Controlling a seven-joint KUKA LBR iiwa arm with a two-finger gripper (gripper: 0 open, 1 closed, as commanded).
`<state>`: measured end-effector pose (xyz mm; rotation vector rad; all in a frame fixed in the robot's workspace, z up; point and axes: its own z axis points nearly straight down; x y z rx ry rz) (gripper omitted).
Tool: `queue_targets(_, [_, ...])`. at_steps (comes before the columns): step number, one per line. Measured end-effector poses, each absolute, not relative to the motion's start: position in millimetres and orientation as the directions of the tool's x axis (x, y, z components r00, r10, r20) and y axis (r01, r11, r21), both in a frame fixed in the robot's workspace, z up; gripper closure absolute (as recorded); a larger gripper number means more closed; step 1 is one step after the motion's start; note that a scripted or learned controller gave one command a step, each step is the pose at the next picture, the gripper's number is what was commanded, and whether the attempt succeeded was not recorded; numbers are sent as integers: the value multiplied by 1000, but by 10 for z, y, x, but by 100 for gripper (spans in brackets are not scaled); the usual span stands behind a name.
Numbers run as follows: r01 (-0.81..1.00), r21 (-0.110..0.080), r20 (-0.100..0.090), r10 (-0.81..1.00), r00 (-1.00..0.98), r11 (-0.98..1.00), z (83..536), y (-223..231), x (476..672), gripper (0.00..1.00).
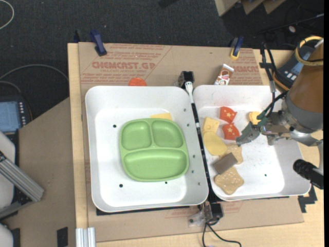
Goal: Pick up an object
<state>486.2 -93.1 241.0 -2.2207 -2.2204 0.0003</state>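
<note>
The right bin [272,181] holds several small toy foods. Two red pieces [227,113] [231,131] lie near its back left, with a pale yellow square [210,125] and a yellow oval [216,146] beside them. Nearer the front lie a brown slab [225,163] and a tan cracker [229,180]. My gripper [258,137] hangs over the middle of this bin, just right of the lower red piece, open with nothing between its fingers. A small yellow object [254,117] sits just behind it.
The left bin [103,189] carries a green divided plate [153,149] with a pale yellow piece [161,116] at its far edge. A small carton [224,75] and an orange disc [136,82] lie on the board behind the bins. Blue clamps [97,42] [236,47] grip the back edge.
</note>
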Motion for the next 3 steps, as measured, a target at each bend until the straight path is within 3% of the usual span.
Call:
queue_targets(1, [1000,-2,1,1000,3,-3,785,-1167,5067,0])
queue_targets(2, [1000,10,-2,1000,3,-3,977,-1167,5092,100])
queue_targets(3, [1000,8,-2,1000,3,-3,969,-1167,5088,0])
